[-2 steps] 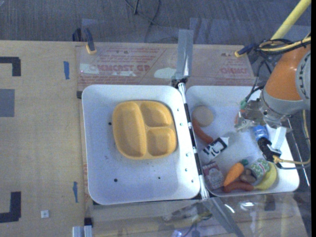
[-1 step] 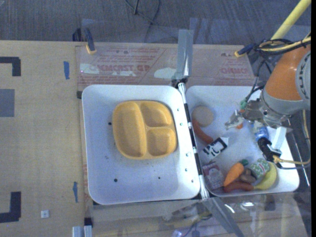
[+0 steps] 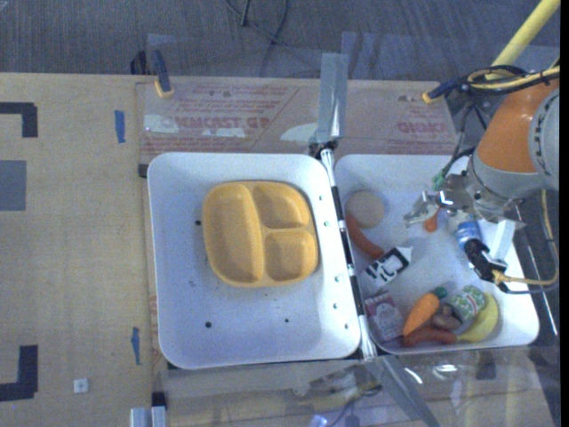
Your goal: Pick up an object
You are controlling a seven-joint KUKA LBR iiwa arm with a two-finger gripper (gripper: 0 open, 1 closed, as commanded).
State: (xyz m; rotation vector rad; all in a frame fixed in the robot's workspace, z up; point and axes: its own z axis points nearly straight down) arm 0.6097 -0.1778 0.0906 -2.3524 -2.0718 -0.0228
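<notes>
near edge: orange plastic carrot [image 3: 420, 312], yellow banana [image 3: 484, 322] crowded together
gripper [image 3: 433, 212]: finger state unreadable
advice: descend on isolated tan round ball [image 3: 364, 209]

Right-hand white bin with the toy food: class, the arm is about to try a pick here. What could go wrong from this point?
1. The orange toy carrot, yellow toy banana and small printed packet lie crowded in the near corner of the right-hand white bin, so the gripper may nudge neighbours or grab two.
2. The round beige ball could roll away if touched.
3. Items near the bin wall leave little room for a clean approach.
</notes>
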